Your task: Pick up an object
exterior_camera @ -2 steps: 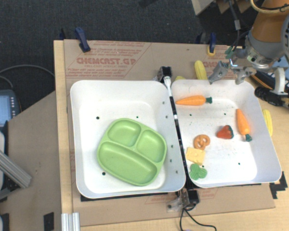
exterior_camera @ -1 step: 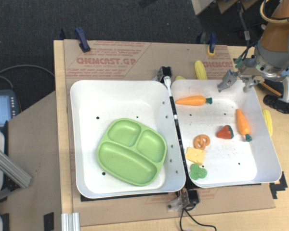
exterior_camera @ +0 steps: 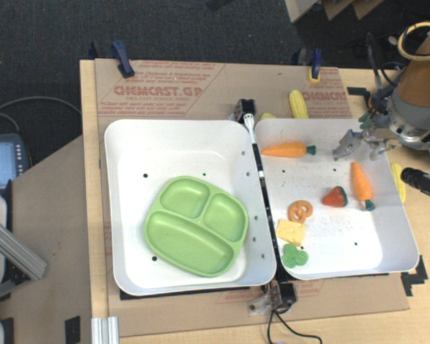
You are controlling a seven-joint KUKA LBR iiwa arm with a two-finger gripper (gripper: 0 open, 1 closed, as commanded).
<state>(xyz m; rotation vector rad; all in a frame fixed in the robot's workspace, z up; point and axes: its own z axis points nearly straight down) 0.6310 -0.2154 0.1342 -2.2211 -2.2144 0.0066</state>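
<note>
The right bin [exterior_camera: 387, 253] holds several toy foods. An orange carrot [exterior_camera: 283, 150] lies near its back left, and a second carrot [exterior_camera: 361, 183] lies at the right. Around the middle are a red strawberry [exterior_camera: 335, 197] and a pretzel [exterior_camera: 299, 210]. Near the front left are a yellow cheese piece [exterior_camera: 291, 231] and a green leafy piece [exterior_camera: 295, 256]. My gripper [exterior_camera: 360, 146] hangs over the bin's back right corner, just above the second carrot's top end. It is open, with nothing between its fingers.
A green divided plate [exterior_camera: 197, 224] fills much of the left bin [exterior_camera: 122, 156]. A yellow corn cob [exterior_camera: 298, 104] lies on the bench behind the right bin. A yellow piece [exterior_camera: 398, 180] rests at the right bin's right rim. Clamps stand along the bench's back edge.
</note>
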